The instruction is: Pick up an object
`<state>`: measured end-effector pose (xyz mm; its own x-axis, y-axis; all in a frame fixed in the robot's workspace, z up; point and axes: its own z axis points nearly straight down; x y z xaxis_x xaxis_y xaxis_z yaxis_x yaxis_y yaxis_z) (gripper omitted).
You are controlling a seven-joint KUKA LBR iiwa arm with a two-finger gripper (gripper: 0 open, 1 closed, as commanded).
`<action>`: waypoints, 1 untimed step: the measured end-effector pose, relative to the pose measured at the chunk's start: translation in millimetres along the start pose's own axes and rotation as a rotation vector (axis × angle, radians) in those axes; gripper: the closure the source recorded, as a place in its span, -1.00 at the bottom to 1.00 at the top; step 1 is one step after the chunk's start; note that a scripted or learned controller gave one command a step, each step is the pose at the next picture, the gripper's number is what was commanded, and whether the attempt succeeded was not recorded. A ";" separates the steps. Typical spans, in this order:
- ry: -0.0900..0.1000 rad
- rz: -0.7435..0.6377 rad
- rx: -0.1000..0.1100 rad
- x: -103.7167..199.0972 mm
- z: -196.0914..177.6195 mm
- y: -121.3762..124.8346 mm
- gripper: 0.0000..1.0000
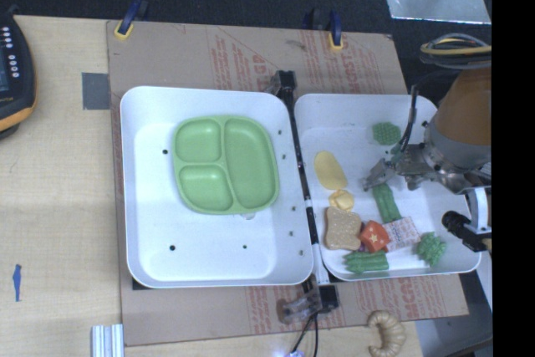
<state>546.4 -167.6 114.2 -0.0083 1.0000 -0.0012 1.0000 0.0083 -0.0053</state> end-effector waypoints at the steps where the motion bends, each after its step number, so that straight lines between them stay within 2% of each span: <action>1: 0.001 0.002 0.000 -0.1 23.2 8.1 -1.00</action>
<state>554.3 -167.7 90.9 -0.0066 1.0000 0.0002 1.0000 0.0066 -0.0049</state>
